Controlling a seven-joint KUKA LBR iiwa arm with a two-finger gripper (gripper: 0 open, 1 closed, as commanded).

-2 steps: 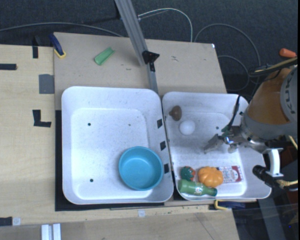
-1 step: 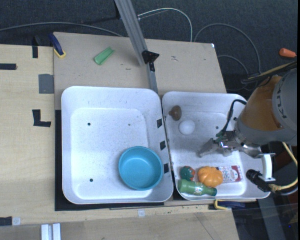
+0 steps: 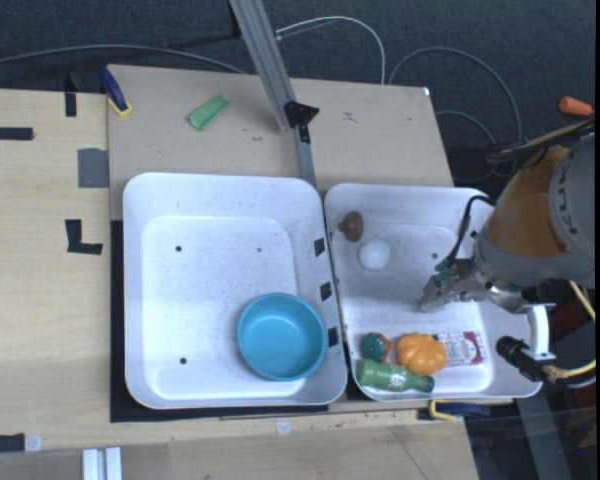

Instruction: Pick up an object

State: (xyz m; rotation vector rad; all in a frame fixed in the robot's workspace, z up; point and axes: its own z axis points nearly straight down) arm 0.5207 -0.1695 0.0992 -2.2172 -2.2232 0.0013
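Observation:
My gripper [image 3: 435, 295] hangs low over the middle of the right bin [image 3: 410, 208], reaching in from the right. A white ball [image 3: 374, 256] lies up and to its left, with a brown rounded object [image 3: 351, 226] just beyond it. Below the gripper, along the bin's front, sit an orange object [image 3: 420, 352], a green bottle-like object [image 3: 388, 376], a small green and red item [image 3: 375, 345] and a red and white packet [image 3: 463, 348]. I see nothing between the fingers.
The left bin [image 3: 220, 208] holds a blue bowl [image 3: 281, 335] near its front right corner. A grey pole [image 3: 265, 48] slants across the bench behind the bins. A green block [image 3: 207, 112] lies on the bench at the back left.

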